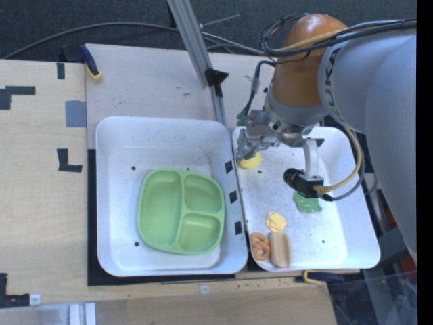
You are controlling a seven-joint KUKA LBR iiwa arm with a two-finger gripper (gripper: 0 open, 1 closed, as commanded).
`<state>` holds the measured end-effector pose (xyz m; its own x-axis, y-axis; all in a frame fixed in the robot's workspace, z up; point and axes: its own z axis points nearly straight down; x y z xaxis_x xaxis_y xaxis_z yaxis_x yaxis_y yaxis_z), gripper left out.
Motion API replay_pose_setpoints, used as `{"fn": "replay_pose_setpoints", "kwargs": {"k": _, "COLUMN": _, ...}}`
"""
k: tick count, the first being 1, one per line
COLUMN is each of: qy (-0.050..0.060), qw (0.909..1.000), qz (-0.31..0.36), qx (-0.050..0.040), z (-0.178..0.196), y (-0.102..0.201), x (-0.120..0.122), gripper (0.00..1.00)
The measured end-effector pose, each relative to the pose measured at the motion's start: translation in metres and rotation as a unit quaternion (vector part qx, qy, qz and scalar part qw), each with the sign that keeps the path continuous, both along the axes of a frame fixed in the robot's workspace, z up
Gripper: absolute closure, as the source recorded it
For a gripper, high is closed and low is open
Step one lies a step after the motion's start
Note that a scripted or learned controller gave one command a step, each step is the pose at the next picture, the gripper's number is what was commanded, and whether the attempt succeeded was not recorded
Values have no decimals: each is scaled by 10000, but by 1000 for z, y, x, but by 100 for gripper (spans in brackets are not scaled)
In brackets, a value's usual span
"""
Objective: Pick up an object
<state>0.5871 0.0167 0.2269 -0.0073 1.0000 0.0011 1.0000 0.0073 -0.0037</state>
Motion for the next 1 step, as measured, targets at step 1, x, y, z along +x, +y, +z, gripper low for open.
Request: {"fn": "replay_pose_setpoints", "kwargs": {"k": 1, "qy": -6, "qw": 10000, "qz": 3, "qx": 0, "z": -9, "y": 59, "x": 5, "gripper": 100}}
